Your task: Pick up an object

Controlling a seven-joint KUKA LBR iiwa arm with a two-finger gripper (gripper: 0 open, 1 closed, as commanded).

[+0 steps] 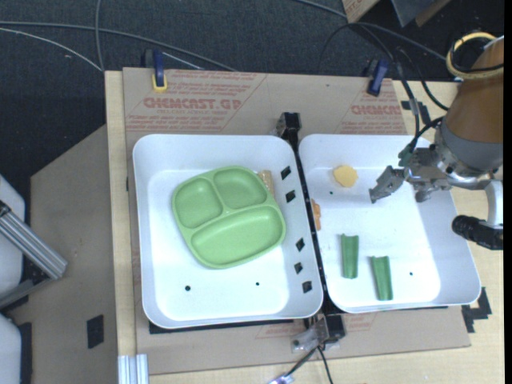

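Observation:
The right bin [436, 238] holds a small yellow round piece [345, 176] near its back left, and two green sticks [350, 256] [382, 277] lying side by side toward the front. A small orange bit [317, 214] rests against the bin's left wall. My gripper [402, 189] hangs over the back right of this bin, to the right of the yellow piece and apart from it. Its fingers are spread, with nothing between them.
The left bin [160, 278] bears a green divided plate [230, 214], with a tan scrap [266, 181] at the plate's back right corner. A black divider with clips [300, 214] runs between the bins. Cables trail behind the bench.

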